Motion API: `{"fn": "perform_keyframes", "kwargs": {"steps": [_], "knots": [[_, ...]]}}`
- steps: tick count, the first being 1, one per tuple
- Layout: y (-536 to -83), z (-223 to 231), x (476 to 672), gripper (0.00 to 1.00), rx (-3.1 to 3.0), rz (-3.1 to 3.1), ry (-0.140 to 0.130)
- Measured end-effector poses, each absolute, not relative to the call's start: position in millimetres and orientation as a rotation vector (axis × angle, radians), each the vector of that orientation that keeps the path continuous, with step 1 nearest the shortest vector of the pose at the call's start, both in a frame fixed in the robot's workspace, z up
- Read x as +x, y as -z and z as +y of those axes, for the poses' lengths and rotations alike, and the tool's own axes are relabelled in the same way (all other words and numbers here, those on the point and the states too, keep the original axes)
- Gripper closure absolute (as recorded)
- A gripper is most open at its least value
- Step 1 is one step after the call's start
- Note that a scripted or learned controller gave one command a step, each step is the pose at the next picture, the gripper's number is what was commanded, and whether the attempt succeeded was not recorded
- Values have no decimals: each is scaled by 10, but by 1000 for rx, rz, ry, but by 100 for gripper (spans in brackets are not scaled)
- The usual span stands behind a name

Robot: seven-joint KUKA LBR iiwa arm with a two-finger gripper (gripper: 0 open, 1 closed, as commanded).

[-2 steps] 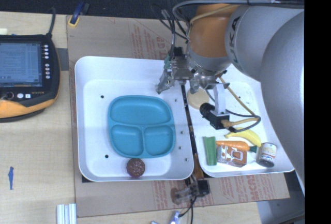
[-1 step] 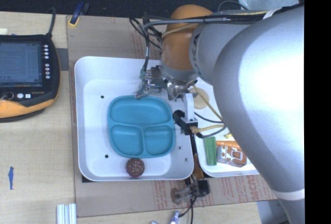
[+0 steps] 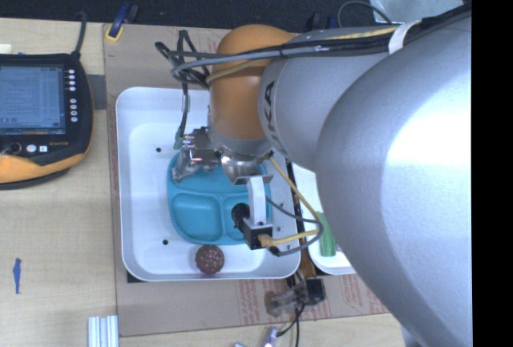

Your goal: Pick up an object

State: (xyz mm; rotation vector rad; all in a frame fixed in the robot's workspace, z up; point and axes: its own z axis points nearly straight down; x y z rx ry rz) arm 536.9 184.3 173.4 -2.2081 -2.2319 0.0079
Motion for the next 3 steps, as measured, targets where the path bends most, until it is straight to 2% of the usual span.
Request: {"fn": "perform_keyframes", "kwargs": {"steps": [1,2,3], "knots": [[-1833,1833,5374,100,-2205,-2234,-12],[-2809,2105,5141,100,-2211,-2229,-2],[-3043,1867,5330,100,-2214,-2226,-4]]}}
